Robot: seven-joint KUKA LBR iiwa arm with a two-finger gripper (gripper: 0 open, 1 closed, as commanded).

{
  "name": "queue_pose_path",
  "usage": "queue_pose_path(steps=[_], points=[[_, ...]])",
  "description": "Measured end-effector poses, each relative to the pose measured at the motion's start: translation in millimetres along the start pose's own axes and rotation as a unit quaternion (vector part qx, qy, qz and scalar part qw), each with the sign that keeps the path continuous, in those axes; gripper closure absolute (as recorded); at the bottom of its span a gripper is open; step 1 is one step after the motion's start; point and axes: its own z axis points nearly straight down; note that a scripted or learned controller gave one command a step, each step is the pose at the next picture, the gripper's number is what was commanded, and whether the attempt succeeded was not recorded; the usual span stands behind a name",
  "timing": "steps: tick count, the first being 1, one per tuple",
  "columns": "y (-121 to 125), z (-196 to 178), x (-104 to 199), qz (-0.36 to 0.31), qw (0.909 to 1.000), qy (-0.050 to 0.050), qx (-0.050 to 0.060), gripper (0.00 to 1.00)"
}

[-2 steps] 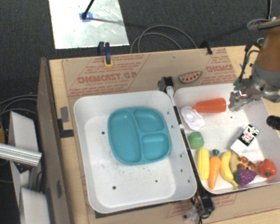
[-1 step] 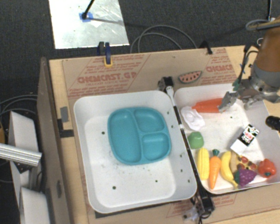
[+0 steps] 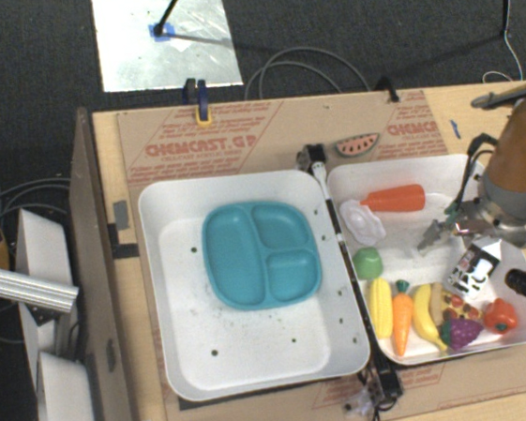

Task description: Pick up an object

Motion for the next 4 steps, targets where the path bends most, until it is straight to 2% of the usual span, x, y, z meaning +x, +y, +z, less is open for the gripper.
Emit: queue_pose_path(steps=[1, 2, 3, 4], points=[[77, -23, 40, -0.002, 1.0000, 0.000, -0.003, 0.00], [54, 6, 29, 0.002, 1.0000, 0.000, 0.003, 0.00], [99, 22, 38, -0.003, 0.9996, 0.002, 0.029, 0.00], [99, 20, 60, 0.000, 0.9997, -0.001, 0.025, 0.00]])
